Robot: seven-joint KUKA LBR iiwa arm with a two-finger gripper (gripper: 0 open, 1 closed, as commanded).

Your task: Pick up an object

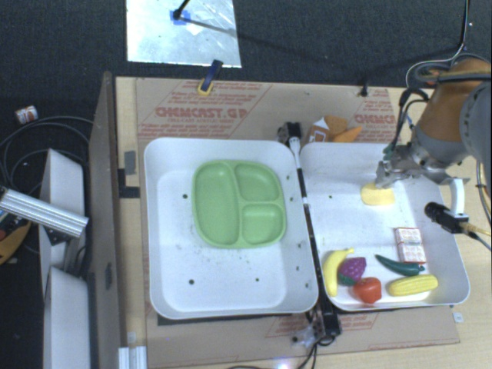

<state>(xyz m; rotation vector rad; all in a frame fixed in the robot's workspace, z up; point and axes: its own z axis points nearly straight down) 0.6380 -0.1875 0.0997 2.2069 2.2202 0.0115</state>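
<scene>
From the camera above the counter [192, 98], the tool [384, 172] sits low in the right bin [338, 206], directly over the far edge of a pale yellow block [378, 196] that looks like a slice of cheese or butter. The tool appears to touch or nearly touch the block's top, but whether it is spread or pressed together I cannot tell, since the wrist and cabling cover that part.

The block is the likely target. It lies just below the tool, flat on the bin floor, well apart from the other items.

Toward the near side from the tool lies a small red and white box [410, 244]. Farther that way is a cluster along the bin's front edge: a green pepper [400, 265], a corn cob [413, 284], a tomato [368, 289], purple grapes [353, 267] and a banana [334, 268].

Off to the tool's far left, the other bin holds a green divided plate [238, 204].

The main risk, as I judge it, is the block's low, flat shape. A tool coming down on the edge rather than the middle may push it aside or tip it, and closing then catches nothing. If the block is soft or slick, it may also slip out during the lift.
</scene>
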